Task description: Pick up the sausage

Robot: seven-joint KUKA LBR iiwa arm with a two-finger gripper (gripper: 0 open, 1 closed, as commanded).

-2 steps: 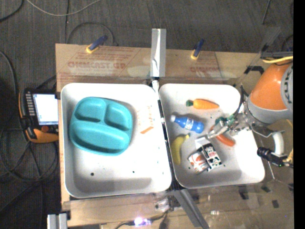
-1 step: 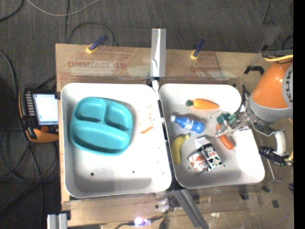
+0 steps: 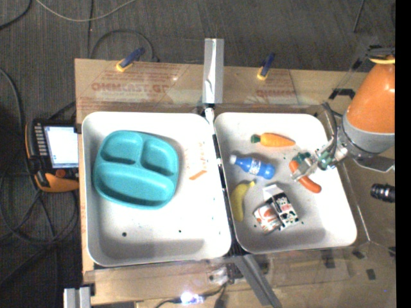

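the arm (image 3: 376, 111) reaches in from the right, orange band bright above the wrist, and the gripper (image 3: 307, 166) is down in the right bin (image 3: 334, 236), low over its right half. the sausage (image 3: 304, 176) lies right there, a red-orange piece slanting down toward the right, and the gripper sits on top of its upper end. whether the sausage is truly pinched i cannot tell from this angle, the metal covers that part.

around it in the same bin: a carrot (image 3: 274, 139) up near the back wall, a blue bottle (image 3: 252, 166) just left of the gripper, a banana (image 3: 239, 199) below the bottle near the bin's left wall, and a small carton (image 3: 276, 212) toward the front, just beside the banana.

over in the left bin (image 3: 148, 236), a teal divided tray (image 3: 136, 168) rests in the back left part, with an orange scrap (image 3: 198, 171) lying just to its right.
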